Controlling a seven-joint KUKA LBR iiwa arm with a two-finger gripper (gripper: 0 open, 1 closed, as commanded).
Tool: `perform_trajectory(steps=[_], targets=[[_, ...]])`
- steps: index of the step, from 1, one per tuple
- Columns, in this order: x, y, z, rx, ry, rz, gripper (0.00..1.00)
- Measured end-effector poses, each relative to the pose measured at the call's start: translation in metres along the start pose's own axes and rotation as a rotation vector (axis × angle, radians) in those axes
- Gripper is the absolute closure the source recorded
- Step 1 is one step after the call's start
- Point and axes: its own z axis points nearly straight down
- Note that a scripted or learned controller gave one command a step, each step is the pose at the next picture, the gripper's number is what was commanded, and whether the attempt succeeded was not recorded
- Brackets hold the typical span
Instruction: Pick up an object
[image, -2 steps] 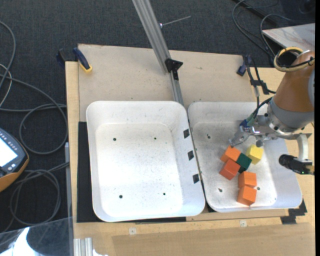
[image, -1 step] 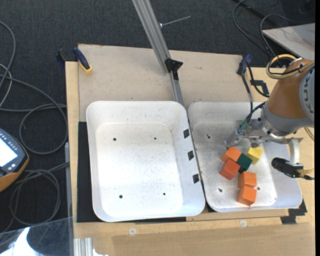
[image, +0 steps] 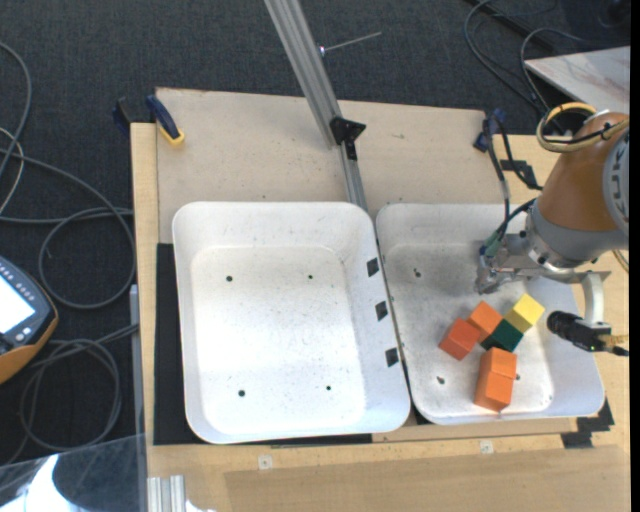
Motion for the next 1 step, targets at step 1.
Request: perform_trajectory(steps=[1], targets=[[-0.0028,0.0080,-0.0453,0.013,0.002,0.001,1.00]])
